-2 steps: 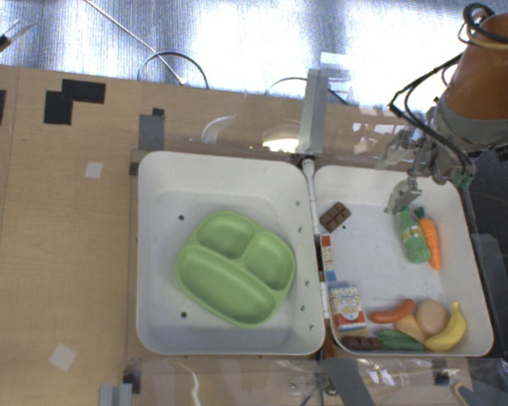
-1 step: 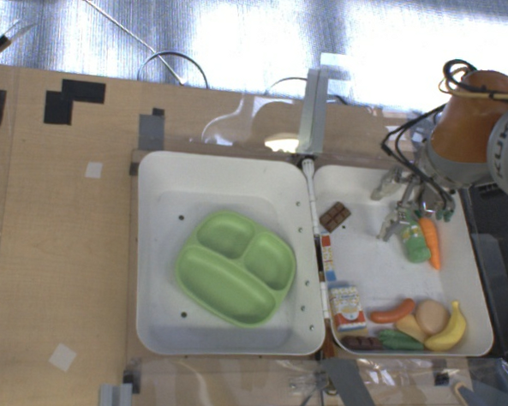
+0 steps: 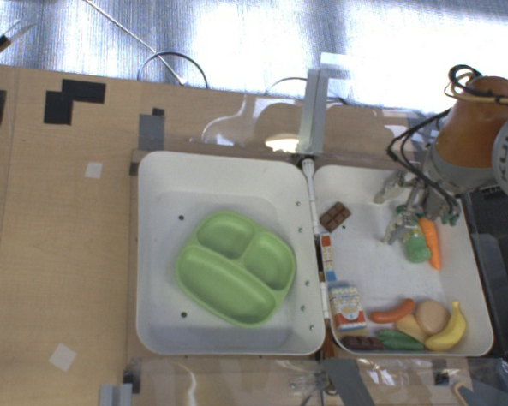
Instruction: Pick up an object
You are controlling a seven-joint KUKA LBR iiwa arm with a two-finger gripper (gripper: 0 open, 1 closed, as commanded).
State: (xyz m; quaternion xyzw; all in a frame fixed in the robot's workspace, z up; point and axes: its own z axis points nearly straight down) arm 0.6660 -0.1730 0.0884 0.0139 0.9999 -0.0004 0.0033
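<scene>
The table (image 3: 53,254) is light brown wood with black squares near its far left corner. Two white bins sit side by side on it. The left bin (image 3: 157,321) holds a green plate (image 3: 235,266) with three parts. The right bin (image 3: 363,247) holds a carrot (image 3: 430,241) and a green toy (image 3: 417,249) near its far right corner, under the gripper (image 3: 404,226). A banana (image 3: 450,330), sausage (image 3: 391,313) and small box (image 3: 346,305) lie along its near edge. I cannot tell if the jaws are apart. The box's writing is too small to read.
</scene>
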